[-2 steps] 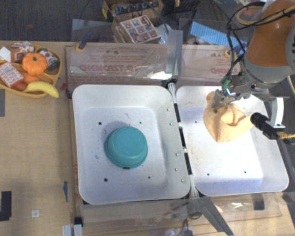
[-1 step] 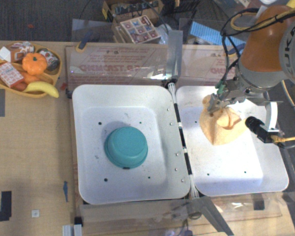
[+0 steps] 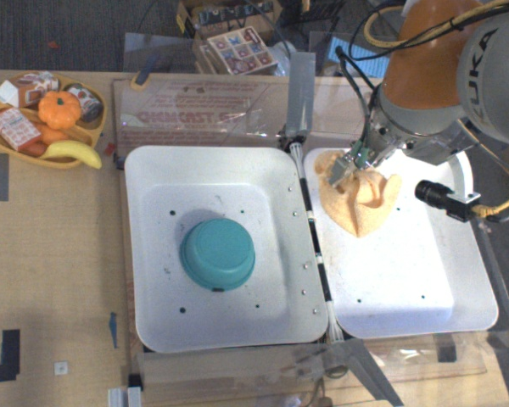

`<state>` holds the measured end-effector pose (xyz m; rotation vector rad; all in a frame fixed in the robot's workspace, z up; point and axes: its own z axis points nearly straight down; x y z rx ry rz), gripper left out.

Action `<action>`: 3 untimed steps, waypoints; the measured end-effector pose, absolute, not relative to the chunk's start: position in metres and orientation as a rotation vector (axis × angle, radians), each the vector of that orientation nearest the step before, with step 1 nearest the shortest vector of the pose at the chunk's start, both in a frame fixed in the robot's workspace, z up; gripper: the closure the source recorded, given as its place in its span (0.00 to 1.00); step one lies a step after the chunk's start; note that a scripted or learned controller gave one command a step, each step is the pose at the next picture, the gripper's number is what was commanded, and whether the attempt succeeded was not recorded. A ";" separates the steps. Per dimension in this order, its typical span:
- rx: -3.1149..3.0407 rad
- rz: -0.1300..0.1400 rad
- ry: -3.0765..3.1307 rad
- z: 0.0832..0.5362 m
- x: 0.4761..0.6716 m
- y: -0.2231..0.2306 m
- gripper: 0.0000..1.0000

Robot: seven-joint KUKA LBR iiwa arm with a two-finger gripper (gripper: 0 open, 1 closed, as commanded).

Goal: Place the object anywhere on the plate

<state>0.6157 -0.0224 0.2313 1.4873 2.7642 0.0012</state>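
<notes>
A teal round plate (image 3: pixel 218 253) sits in the middle of the left white bin (image 3: pixel 153 312). A soft, tan-orange crumpled object (image 3: pixel 362 200) lies at the upper left of the right white bin (image 3: pixel 424 295), close to the divider between the bins. My gripper (image 3: pixel 349 167) hangs down from the grey and orange arm (image 3: pixel 428 53) and is pressed against the object's upper left part. The arm's bulk hides the gripper's tip where it meets the object.
A black cylindrical part (image 3: pixel 437 195) with a cable juts over the right bin beside the object. A yellow dish of toy fruit (image 3: pixel 44 121) stands on the bench at far left. Boxes and cables lie behind the bins.
</notes>
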 end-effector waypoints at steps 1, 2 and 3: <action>0.908 0.003 3.004 0.218 0.630 0.028 1.00; 0.296 0.004 3.122 0.222 0.646 0.076 1.00; 0.296 0.005 3.121 0.223 0.647 0.075 0.00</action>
